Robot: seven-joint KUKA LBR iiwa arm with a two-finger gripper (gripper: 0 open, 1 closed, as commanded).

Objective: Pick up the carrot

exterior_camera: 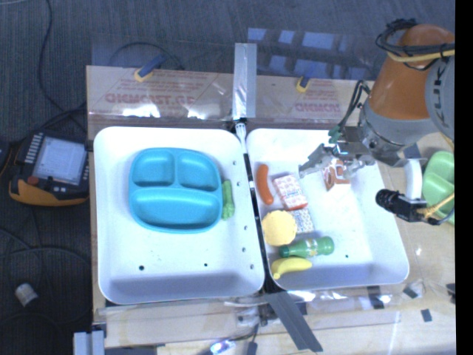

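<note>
The carrot (262, 183) is a short orange stick lying lengthwise along the left wall of the right bin (384, 268), at its far half. My gripper (334, 163) hangs over the far right part of that bin, well to the right of the carrot. Its fingers (313, 161) are spread open. A small brown and white carton (337, 176) sits just below, between them; I cannot tell whether they touch it. The grey arm with its orange band (406, 72) comes in from the upper right.
Near the carrot lie a red and white packet (290, 191), a second packet (301, 217), a yellow round fruit (279, 228), a green bottle (307, 247) and a banana (290, 266). The left bin (118, 272) holds a blue divided plate (176, 189) and a green vegetable (227, 198).
</note>
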